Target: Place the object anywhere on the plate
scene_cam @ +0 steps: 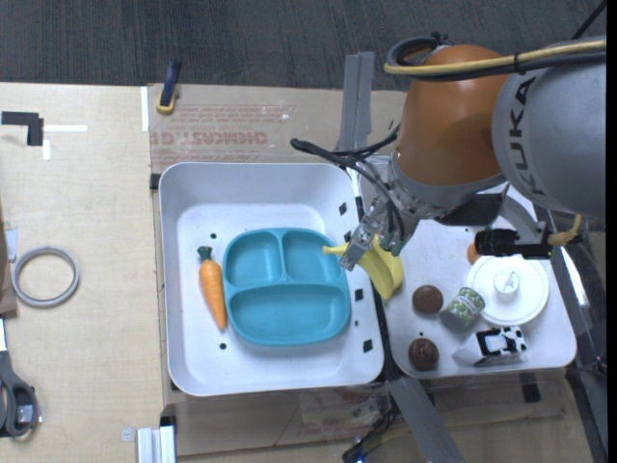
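The claw [364, 249] is clamped on the banana [379, 267] at the plate's [286, 302] right edge; released here, it could tip off the rim.

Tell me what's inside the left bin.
The left bin holds a blue divided plate and a carrot lying beside the plate's left edge. At the bin's right wall the gripper and a banana cover whatever lies beneath them.

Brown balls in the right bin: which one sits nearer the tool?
The upper brown ball, just right of the banana at the tool. The other brown ball lies lower, by the bin's front edge.
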Tool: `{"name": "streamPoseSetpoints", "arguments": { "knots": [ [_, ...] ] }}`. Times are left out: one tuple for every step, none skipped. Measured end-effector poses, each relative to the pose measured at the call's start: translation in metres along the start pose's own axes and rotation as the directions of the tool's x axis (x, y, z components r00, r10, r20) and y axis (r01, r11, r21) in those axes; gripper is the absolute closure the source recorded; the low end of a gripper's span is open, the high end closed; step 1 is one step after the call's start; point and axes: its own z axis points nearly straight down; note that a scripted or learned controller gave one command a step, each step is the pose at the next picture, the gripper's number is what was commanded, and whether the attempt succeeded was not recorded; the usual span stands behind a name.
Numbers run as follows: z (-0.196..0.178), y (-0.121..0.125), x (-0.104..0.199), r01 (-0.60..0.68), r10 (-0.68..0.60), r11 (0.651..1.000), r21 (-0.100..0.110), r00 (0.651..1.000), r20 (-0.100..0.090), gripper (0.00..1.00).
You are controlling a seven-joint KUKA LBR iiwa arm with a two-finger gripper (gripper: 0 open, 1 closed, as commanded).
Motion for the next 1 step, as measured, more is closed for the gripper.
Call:
{"name": "streamPoseSetpoints", "arguments": {
  "knots": [
    [0.0,-0.0001,-0.0001,-0.001,0.001,1.0,0.0,1.0,0.0,0.0]
  ]
}}
